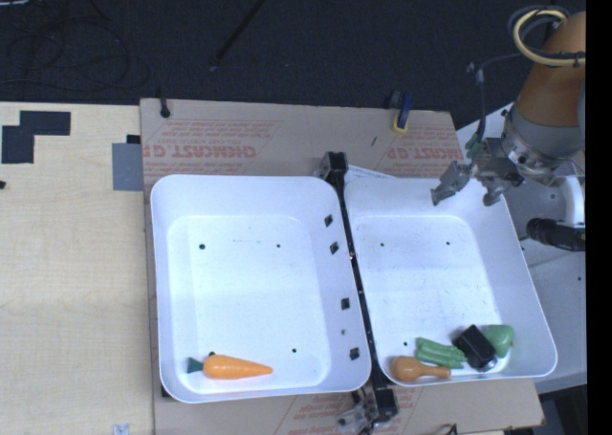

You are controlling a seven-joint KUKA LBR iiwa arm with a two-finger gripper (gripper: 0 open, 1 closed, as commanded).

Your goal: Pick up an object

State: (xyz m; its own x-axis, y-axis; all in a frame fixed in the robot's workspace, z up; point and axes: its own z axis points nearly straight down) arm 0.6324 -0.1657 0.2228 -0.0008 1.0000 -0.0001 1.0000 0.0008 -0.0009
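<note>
- Camera view: two shallow white bins sit side by side on a cardboard sheet (287, 132) laid over the surface; the left bin (177, 232) fills the centre-left of the frame and the right bin (521, 280) the centre-right, with a dark clip strip (346, 271) running down the seam between them.
- An orange toy carrot (237, 367) with a small green top lies flat near the lower edge of the left bin, toward its lower-left corner, pointing right.
- In the lower-right corner of the right bin a small cluster lies together: a green bean-like piece (440, 352), a tan pear-shaped piece (419, 370) just below it, a black block (475, 346) touching the green piece, and a lighter green rounded piece (499, 336) at the block's right.
- The arm (555, 79) enters at the upper right of the frame, and its jaws (470, 183) hang above the upper-right rim of the right bin, spread apart with nothing between them, well apart from the cluster below.
- A yellow-and-blue clamp (402, 113) grips the cardboard's top edge.
</note>
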